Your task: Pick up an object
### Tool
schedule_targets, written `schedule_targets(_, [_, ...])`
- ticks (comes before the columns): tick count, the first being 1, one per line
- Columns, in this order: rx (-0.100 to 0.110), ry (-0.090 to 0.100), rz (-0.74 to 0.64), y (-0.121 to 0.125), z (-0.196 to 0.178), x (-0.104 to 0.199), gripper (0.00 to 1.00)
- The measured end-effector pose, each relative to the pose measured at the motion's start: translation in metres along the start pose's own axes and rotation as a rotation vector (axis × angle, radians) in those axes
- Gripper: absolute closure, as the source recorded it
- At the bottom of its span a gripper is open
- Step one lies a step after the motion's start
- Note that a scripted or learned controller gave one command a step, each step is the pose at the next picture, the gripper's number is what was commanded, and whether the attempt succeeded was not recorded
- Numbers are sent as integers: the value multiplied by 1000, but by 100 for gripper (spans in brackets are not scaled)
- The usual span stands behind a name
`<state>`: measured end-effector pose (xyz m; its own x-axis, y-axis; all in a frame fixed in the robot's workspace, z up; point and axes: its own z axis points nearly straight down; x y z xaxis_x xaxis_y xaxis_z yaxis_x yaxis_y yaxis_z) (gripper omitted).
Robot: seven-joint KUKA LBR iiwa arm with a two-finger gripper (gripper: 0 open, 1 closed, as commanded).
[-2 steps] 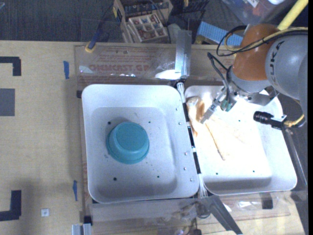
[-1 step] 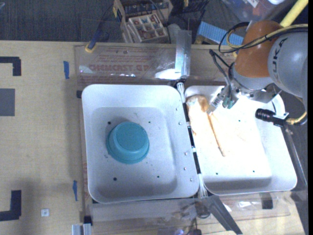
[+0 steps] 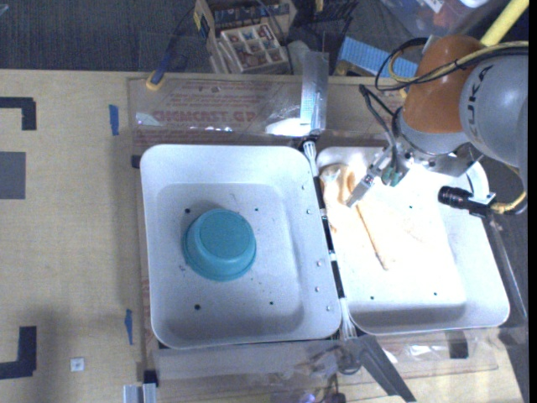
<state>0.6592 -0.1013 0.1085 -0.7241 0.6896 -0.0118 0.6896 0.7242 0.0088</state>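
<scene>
While my gripper point(image 3: 362, 189) hangs over the far left corner of the right bin point(image 3: 436, 296), I cannot tell how it is set, and I see nothing held in it. I judge this to be the reach before a grasp. The thin orange stick point(image 3: 370, 237) lies just beside me on the bin floor, a pale object point(image 3: 335, 180) in the corner; next I need to drop squarely over one. The teal bowl point(image 3: 220, 243) sits upside down in the left bin point(image 3: 168, 183). Clutter crowds the floor beyond the bench.
</scene>
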Motion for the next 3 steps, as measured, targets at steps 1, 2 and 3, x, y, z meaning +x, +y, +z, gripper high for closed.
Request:
schedule_targets(1, [4,8,-144,-21,19,-9,0])
schedule_targets(2, [-2,1,-142,-20,7,-11,100])
schedule_targets(3, [1,4,-332,-31,18,-6,100])
